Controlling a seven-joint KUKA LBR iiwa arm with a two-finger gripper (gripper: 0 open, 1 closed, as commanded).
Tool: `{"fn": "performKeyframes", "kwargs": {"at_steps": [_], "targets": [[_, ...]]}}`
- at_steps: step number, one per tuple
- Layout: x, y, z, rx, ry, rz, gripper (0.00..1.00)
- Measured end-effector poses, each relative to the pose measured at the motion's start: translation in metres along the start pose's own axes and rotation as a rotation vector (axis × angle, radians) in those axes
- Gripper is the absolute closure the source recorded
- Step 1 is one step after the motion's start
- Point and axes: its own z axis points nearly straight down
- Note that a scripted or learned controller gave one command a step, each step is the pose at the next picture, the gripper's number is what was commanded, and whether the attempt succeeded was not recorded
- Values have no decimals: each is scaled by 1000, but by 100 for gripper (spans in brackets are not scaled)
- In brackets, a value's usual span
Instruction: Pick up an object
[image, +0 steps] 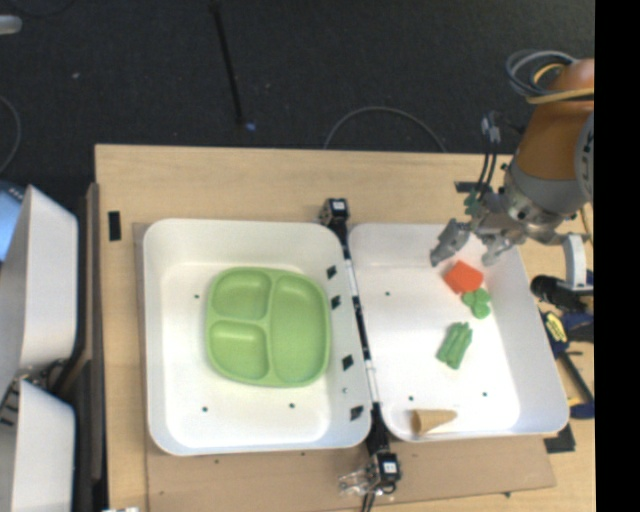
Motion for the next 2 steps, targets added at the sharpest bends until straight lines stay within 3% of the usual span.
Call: {"fn": "performKeyframes", "kwargs": {"at_steps": [1,2], "targets": [[1,3,-9,-14,-1,-2,0],[2,1,53,-10,-3,-2,0]]}}
